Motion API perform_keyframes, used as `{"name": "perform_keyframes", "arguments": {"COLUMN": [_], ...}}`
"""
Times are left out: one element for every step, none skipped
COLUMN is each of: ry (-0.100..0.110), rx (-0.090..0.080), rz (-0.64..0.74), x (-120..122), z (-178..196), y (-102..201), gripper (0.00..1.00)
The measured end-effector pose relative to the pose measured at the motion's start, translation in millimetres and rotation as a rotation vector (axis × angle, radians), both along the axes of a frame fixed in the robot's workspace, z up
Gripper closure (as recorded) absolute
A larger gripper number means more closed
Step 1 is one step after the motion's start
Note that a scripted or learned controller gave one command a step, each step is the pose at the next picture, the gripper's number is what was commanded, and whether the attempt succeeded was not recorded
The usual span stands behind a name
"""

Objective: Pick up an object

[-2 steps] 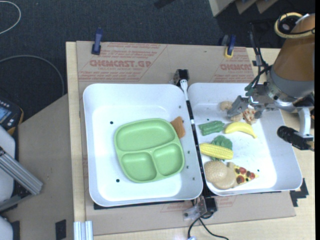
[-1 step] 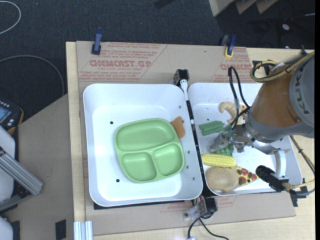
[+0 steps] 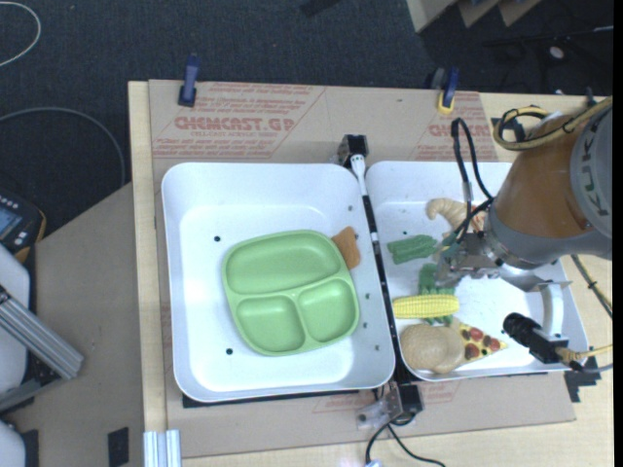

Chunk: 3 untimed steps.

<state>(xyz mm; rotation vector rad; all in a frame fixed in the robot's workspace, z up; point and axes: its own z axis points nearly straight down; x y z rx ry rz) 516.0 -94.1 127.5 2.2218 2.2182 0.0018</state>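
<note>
I have the arm (image 3: 560, 188) in over the right bin (image 3: 487, 175), reaching from 3 o'clock, wrist tipped down so the gripper (image 3: 456, 261) sits low near the bin's middle. Whether it is spread or pressed together I cannot tell; the wrist body hides that end from above.

Right bin holds the pickable clutter, bunched toward its left and near side. A green leafy piece (image 3: 413, 248) lies at about 10 o'clock from the gripper, just beside it. A second green piece (image 3: 431, 280) sits at roughly 7 o'clock, touching or nearly touching the tool's tip; I judge this the likeliest target, given how the tool comes down right at its edge. The corn cob (image 3: 424, 306) lies flat below that, at 7 o'clock, lengthwise across the bin. A tan bread-like lump (image 3: 433, 348) rests further toward 6 o'clock, with a pizza slice (image 3: 479, 340) just beside it. A pale curled piece (image 3: 446, 208) sits at 12 o'clock, partly behind cables.

Left bin (image 3: 195, 261) carries a green divided plate (image 3: 289, 290), flat, with a small orange block (image 3: 347, 247) at its 1 o'clock corner, well apart from the tool.

Nothing visibly lifted yet.
</note>
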Motion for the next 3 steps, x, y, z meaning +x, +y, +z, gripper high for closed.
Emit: {"name": "perform_keyframes", "arguments": {"ry": [-0.003,0.000,-0.012], "rx": [-0.001,0.000,0.003], "rz": [-0.001,0.003,0.008], "x": [0.5,23.2,-28.0], "z": [10.1,58.6,232.0], "y": [0.0,72.5,111.8], "gripper": [1.00,1.00,1.00]}}
